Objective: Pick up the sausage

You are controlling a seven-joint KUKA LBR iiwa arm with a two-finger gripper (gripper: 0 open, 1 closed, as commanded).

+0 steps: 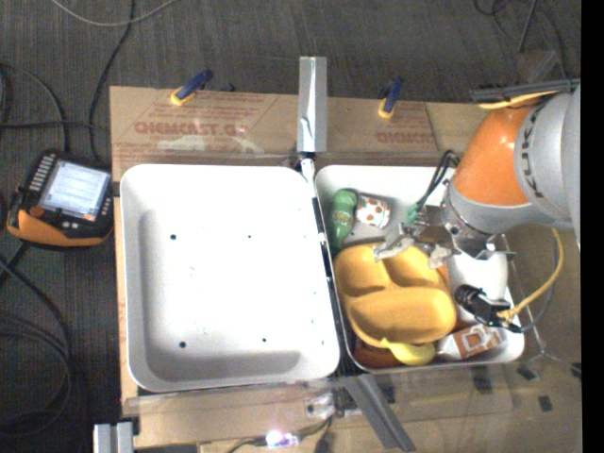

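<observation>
Robot lab: I'm at a worktop of clamped board, teach pendant on grey carpet, loose cables, two white bins.

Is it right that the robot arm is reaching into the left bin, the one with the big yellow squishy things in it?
Not quite. The camera view shows the arm's end effector over the right bin, and that is the bin holding the big yellow things. The left bin sits apart from the arm.

Arm in from right, wrist bent down, gripper low.
</observation>
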